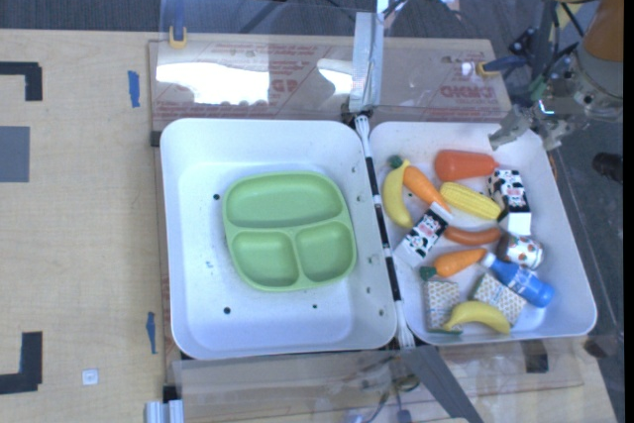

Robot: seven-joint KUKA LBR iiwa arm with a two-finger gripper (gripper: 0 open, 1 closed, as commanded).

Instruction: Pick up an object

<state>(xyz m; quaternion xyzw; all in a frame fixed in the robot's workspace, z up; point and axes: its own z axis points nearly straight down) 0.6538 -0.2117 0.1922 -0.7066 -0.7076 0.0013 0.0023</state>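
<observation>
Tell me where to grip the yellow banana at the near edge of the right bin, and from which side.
Grip the yellow banana across its thick middle, coming straight down from above. It lies flat, curved, ends pointing up-image. The blue bottle crowds its right end, so the middle probably offers the most finger room.

I saw a green divided plate [288,231] in the left bin [188,163], and blue tape [134,87], perhaps markers, upper left.

Just one fixed cam up high, looking down at a slant. It takes in both bins [188,213] and the tabletop [69,213].
</observation>
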